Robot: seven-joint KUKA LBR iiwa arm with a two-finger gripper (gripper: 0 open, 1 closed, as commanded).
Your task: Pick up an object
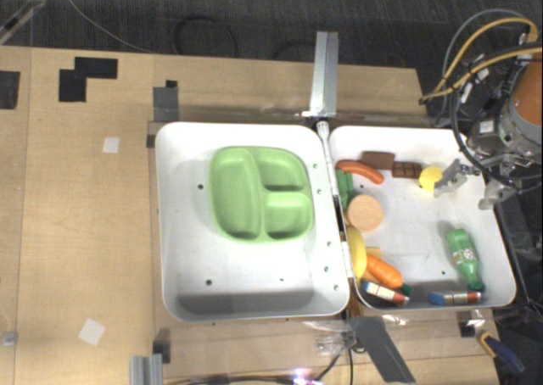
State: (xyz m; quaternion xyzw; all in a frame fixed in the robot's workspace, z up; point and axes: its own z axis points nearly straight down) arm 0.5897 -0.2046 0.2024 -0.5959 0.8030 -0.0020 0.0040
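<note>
My gripper (471,186) hangs over the right part of the right bin (424,231). It is open, with nothing between its fingers. The left fingertip (448,180) is just right of a small yellow lemon (429,177). A green bottle (462,258) lies below the gripper, near the bin's right wall. Further left lie a brown chocolate bar (377,160), a red sausage (361,173), a round tan disc (366,214), a banana (357,253) and a carrot (383,271).
The left bin (182,231) holds a green divided plate (259,192). Two markers (454,297) (386,292) lie along the right bin's front wall. A metal post (325,78) stands behind the bins. Cables (475,61) loop above the arm at the right.
</note>
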